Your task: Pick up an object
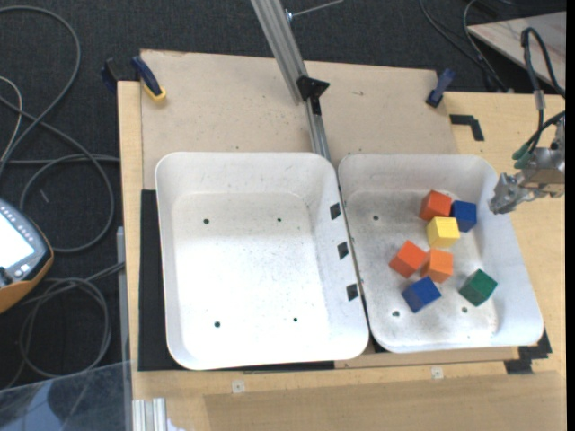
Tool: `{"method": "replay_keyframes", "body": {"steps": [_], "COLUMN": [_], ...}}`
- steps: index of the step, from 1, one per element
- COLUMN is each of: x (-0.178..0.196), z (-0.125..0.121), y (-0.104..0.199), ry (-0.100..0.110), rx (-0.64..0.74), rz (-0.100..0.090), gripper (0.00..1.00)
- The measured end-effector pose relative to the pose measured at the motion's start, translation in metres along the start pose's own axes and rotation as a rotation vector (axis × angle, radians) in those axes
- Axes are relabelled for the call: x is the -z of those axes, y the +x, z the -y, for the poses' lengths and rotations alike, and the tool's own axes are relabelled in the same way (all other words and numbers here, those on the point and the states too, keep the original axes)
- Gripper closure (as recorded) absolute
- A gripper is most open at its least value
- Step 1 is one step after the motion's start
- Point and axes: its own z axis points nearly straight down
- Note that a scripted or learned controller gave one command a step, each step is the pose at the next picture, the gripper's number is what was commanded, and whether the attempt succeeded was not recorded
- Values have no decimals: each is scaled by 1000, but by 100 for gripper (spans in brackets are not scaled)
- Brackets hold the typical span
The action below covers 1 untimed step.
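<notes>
Blocks: seven small cubes lie in the right bin [512,268], clustered in its right half; being cubes, none has a long axis.
Upper pair: an orange cube [437,205] touches a blue cube [464,215] at its right, both turned slightly off the bin's edges.
Yellow cube [443,231]: just below that pair, sides roughly square to the view.
Middle pair: an orange-red cube [410,259], turned about a diamond's angle, just beside a lighter orange cube [440,264].
Lower blocks: a second blue cube [420,293], tilted corner-down, and a green cube [478,286], set apart to the right near the bin wall.
Left bin [180,196]: white, speckled with dark marks.
Pincer [499,196]: at the right bin's upper right rim, near the upper blue cube but apart from it.
Pincer state: small and blurred; cannot tell how far it gapes; no block seen in it.
Cut off: the arm leaves the view at the right edge.
Desk [225,97]: pale wood, with a metal pole [278,34] rising from its far side.
</notes>
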Motion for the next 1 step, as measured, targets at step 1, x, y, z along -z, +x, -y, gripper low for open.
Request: {"method": "replay_keyframes", "body": {"steps": [1], "x": [-10], "z": [-20], "y": [55], "ry": [7], "rx": [4], "rz": [-5], "gripper": [100]}}
